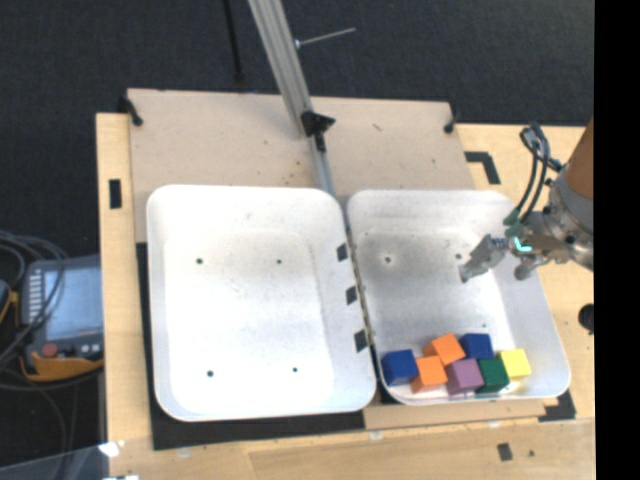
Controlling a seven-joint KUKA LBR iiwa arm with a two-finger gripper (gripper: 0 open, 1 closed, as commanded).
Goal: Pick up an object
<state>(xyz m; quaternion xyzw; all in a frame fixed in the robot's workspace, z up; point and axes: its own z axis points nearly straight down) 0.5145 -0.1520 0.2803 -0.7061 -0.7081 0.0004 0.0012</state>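
Several small coloured blocks lie bunched at the near edge of the right bin (420, 228): a blue block (399, 365), two orange blocks (447, 348), a second blue one (477, 345), a purple block (463, 375), a green block (492, 372) and a yellow block (515, 363). My gripper (500, 262) hangs over the right bin's far right part, well above and behind the blocks. Its two fingers stand apart, open, with nothing between them.
The left bin (250, 298) lies beside the right one, with a dividing edge between them. A slanted metal rail (285, 58) rises from the board behind the bins. A teach pendant (60, 308) and cables sit off the bench at the left.
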